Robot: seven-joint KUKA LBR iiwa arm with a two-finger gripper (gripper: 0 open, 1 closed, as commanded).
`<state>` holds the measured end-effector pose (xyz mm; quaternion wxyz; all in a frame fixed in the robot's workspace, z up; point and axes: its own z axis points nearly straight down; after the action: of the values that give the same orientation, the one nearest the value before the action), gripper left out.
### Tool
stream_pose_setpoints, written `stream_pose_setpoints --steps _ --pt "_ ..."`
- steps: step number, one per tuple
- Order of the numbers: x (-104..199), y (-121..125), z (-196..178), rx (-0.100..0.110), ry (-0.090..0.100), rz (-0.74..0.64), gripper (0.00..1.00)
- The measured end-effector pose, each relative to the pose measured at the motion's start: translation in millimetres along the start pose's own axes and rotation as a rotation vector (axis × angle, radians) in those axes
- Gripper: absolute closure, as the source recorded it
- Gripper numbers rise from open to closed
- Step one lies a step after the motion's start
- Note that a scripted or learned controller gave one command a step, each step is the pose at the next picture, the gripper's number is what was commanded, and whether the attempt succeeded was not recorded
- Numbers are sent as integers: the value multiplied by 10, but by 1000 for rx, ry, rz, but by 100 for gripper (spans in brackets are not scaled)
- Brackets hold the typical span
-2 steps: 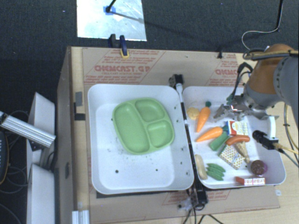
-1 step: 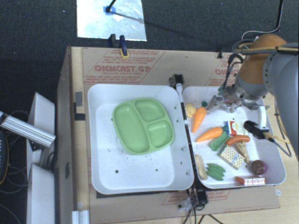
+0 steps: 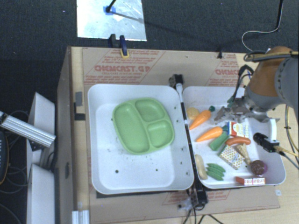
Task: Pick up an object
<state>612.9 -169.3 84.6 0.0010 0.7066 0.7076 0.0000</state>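
Toy food [image 3: 209, 134], the likely pick, lies crowded in the right bin [image 3: 280, 174]; the left bin [image 3: 100, 181] carries one green divided plate [image 3: 143, 125] near its middle. The tool [image 3: 227, 114] hangs over the right bin's far side, just beyond the pile, at the end of the grey arm [image 3: 268, 80] that comes in from the counter's right edge. Whether its fingers are spread or closed cannot be told from here, and nothing can be seen between them.

The step in hand looks like the approach to a grasp. To do it well, I would choose a piece with free space on two sides. The upper carrot [image 3: 200, 118], near the bin's left wall, seems the most exposed. The tool should descend straight, straddling the carrot across its narrow width, and close before lifting. The tightly packed items at the near right corner are a poorer choice, since neighbours could be dragged along.

Counted: two bins, one plate, two carrots, one green pea pod [image 3: 215, 171], one pale piece [image 3: 201, 166] beside it, one small printed box [image 3: 238, 128]. The remaining pieces are too jumbled to count surely.
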Motion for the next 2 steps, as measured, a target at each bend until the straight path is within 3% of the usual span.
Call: stream_pose_setpoints --steps 1,2 --pt "286 152 -5 -2 1 -3 0" --pt "107 566 -7 -2 0 -3 0"
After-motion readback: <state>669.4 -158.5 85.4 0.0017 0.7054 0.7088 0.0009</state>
